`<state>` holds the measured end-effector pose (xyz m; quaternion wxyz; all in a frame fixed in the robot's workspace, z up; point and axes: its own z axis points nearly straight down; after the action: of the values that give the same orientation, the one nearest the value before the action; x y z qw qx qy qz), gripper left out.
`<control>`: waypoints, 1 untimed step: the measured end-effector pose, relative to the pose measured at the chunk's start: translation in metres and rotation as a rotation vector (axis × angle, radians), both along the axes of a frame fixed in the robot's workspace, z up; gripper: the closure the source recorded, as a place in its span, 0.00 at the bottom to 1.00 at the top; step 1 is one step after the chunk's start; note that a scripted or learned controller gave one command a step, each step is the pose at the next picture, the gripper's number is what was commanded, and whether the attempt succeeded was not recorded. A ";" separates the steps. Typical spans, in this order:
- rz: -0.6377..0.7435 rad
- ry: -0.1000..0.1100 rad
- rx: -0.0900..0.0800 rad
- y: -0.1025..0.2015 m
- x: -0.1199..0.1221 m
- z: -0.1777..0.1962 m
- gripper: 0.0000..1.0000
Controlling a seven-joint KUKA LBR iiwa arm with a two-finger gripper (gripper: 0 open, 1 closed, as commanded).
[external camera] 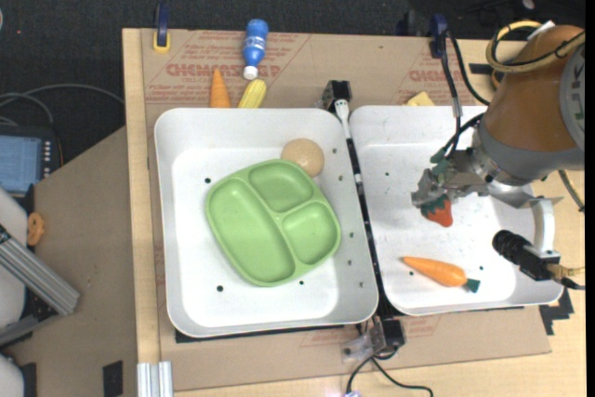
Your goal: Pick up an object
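Taking the divider between the two shallow white plastic bins as the landmark, the left white bin (177, 200) lies to its left and holds a light green three-compartment plastic plate (271, 220), set flat near the bin's middle and turned at a slant. A round beige ball-like object (304, 156) rests against the plate's far rim, closer to the divider.

Right of the divider, the right white bin (390, 144) carries the likely targets. An orange plastic carrot with a green tip (435, 271) lies flat near that bin's front edge, loose and free to roll. Farther right and farther back, the arm's gripper (437, 193) hangs low over a small red, strawberry-like toy (440, 215), which touches or sits just under the fingers. I cannot tell how wide the fingers stand or whether the red toy is between them; the wrist hides that. The low, centred pose suggests a grasp attempt on the red toy.
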<state>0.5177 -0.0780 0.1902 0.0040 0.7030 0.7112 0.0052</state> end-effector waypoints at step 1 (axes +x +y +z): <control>-0.005 0.007 -0.003 0.041 0.057 -0.005 1.00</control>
<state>0.5751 -0.0374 0.1848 0.0027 0.7047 0.7095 0.0018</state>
